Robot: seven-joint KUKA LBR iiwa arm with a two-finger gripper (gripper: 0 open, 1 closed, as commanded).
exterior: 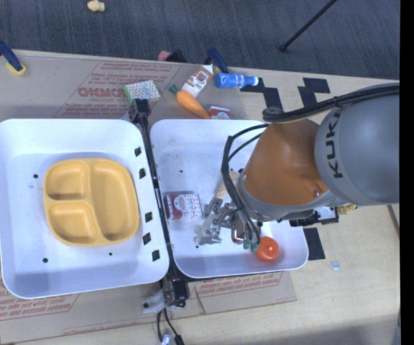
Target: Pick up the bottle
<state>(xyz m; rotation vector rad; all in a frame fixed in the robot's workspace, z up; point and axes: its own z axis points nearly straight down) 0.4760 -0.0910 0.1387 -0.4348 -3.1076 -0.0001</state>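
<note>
Right now the claw [210, 228], state unclear, hangs beside a tomato [267, 249].

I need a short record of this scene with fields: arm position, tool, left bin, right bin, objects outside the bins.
arm: over the right bin, reaching from the right
tool: low in the right bin, nothing visibly between its fingers
left bin: yellow divided plate
right bin: red-and-white packet, red tomato-like item
outside bins, on bench behind: blue bottle, carrot, white-and-orange bottle
</note>
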